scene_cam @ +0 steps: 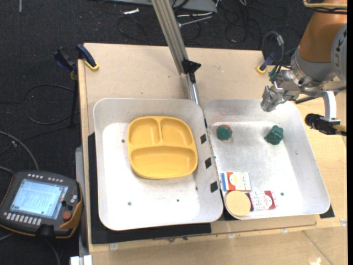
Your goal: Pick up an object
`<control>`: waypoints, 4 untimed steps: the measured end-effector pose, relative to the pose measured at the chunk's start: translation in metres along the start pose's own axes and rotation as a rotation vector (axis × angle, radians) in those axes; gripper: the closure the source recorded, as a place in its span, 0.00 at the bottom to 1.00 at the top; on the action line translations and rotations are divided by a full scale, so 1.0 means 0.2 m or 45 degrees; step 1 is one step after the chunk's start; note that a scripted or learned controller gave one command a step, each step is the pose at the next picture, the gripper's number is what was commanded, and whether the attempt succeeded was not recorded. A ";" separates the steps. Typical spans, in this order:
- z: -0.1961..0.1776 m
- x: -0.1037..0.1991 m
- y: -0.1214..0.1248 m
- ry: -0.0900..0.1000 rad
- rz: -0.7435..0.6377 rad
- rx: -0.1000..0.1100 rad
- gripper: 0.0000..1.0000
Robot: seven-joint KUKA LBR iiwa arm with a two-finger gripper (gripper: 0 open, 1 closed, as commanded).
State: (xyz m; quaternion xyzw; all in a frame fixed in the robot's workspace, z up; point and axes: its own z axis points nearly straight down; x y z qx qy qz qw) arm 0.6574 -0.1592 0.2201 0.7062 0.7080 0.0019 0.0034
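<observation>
The approach step is judged to be in hand: nothing is gripped yet. The hand [270, 100] is seen above the far rim of the right-hand shallow white bin [309, 164], at its upper right corner, and whether it is open or closed cannot be told from this angle.

Several candidates are found in that bin. A small dark green lumpy object [274, 134] lies nearest the hand, just below it on the bin floor. A second small green round object [224, 132] sits towards the bin's left wall, well apart from the first. At the near edge a small white carton with red and blue print [235, 179], a round tan disc [239, 202] and a red-and-white packet [261, 200] are crowded together, touching.

The left-hand bin [110, 148] carries a yellow plastic divided plate [162, 147].

A short move inward and a descent over the nearer green object would probably be called for, since it stands clear of its neighbours. On the light wooden tabletop [138, 70] nothing else needs handling.
</observation>
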 end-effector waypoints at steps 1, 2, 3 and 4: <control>0.04 0.24 -0.10 0.004 -0.005 0.012 1.00; -0.02 0.53 -0.20 0.006 -0.007 0.010 1.00; 0.02 0.78 -0.30 0.005 -0.006 0.013 1.00; 0.04 1.04 -0.42 0.006 -0.006 0.014 1.00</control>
